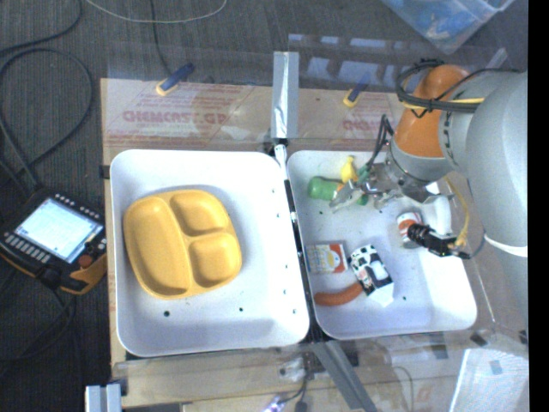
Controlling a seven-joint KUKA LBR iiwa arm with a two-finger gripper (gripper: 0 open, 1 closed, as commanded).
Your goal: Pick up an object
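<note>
green object (323, 187) beside gripper (353, 192)

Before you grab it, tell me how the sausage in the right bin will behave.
The sausage looks round and smooth, so it may roll or slip when pushed. It lies close beside the black-and-white carton, so fingers might bump that too. It is probably light.

Grey arm (493, 144) in from the right (orange band above wrist), claw (356, 191) angled low, leftward.
</note>
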